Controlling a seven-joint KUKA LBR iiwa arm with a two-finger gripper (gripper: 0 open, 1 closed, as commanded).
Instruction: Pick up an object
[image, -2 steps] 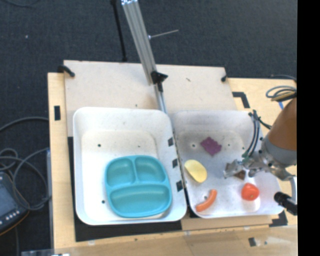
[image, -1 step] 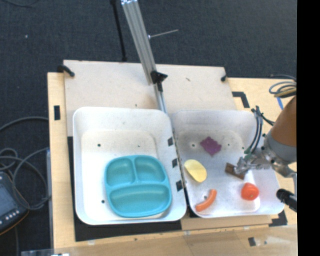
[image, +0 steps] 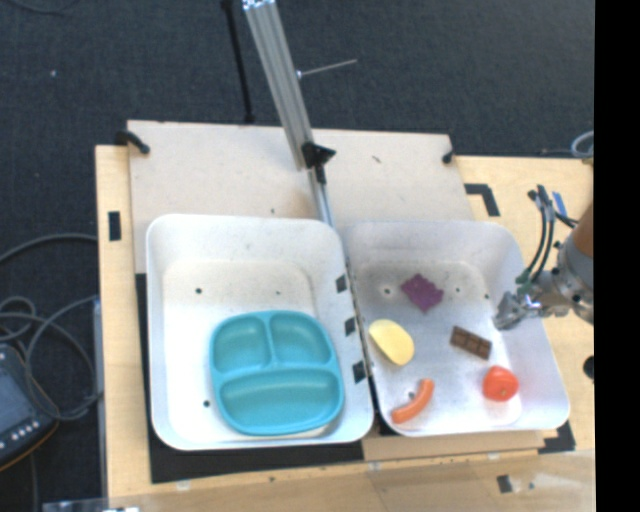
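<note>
Five items in the right bin (image: 530, 395): purple block (image: 422, 293) top centre, yellow piece (image: 392, 342) at left, brown bar (image: 470, 343) mid, orange carrot-like thing (image: 413, 400) low, red ball (image: 500, 384) lower right. Gripper (image: 508, 312) sits at the bin's right wall, above the brown bar (finger state: cannot tell, too blurred). Left bin (image: 180, 260) has a teal divided plate (image: 274, 372).

Teal tray (image: 275, 410), purple block (image: 422, 292), red ball (image: 500, 384), white bins (image: 190, 260)

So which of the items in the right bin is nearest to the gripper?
The brown block, just left of the gripper; the red ball lies farther below.
</note>
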